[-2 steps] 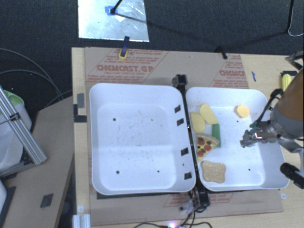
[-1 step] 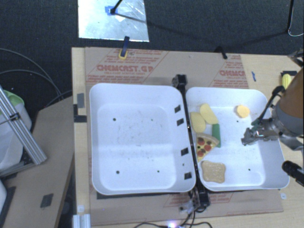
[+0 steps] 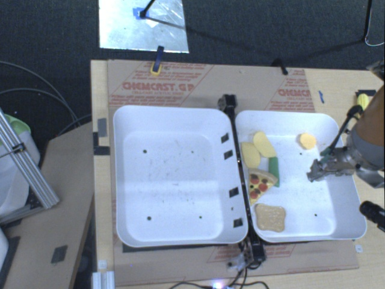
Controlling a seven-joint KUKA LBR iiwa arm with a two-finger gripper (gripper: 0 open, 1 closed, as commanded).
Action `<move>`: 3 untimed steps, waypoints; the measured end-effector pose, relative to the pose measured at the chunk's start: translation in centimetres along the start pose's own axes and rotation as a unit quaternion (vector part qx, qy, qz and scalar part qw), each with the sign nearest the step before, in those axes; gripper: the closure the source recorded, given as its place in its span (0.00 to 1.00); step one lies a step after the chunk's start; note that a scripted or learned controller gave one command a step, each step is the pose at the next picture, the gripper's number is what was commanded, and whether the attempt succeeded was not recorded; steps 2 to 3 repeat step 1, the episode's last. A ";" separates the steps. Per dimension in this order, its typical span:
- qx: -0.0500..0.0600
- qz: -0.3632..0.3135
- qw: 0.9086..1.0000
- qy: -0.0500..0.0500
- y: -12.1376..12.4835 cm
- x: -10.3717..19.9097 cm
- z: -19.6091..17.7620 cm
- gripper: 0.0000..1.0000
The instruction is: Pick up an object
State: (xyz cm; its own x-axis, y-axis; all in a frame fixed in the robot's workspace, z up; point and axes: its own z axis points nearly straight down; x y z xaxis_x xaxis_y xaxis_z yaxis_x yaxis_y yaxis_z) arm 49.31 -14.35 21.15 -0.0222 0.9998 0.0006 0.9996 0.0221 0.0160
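**Arm over the right bin, toy foods grouped along the bin's left side**

Nearest the camera, at about 6 o'clock in the right bin (image 3: 348, 221), lies a tan slice of toy bread (image 3: 270, 217). Just above it, toward 9 o'clock, sits a toy pizza slice (image 3: 260, 183) with red spots, touching a green piece (image 3: 274, 168) that runs upright beside it. Further back along the same side are two pale yellow oval pieces (image 3: 257, 149), one overlapping the other, close to the bin's left wall. At about 1 o'clock in the bin, apart from that cluster, rests a small yellow round piece (image 3: 307, 141).

The gripper (image 3: 317, 171) hangs at roughly 3 o'clock in the right bin, over bare white floor, between the green piece and the bin's right wall and touching none of the foods. Whether the jaws are spread or pressed together cannot be told; nothing is seen between them. The grey arm (image 3: 368, 143) enters from the right edge.

The left bin (image 3: 174, 176) adjoins at 9 o'clock. Both stand on a cardboard-covered worktop (image 3: 180, 83). Farthest back, at 12 o'clock, a shiny metal sheet (image 3: 120, 17) lies on dark floor.
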 end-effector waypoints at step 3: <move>0.007 0.009 1.000 -0.002 4.3 -2.3 5.0 1.00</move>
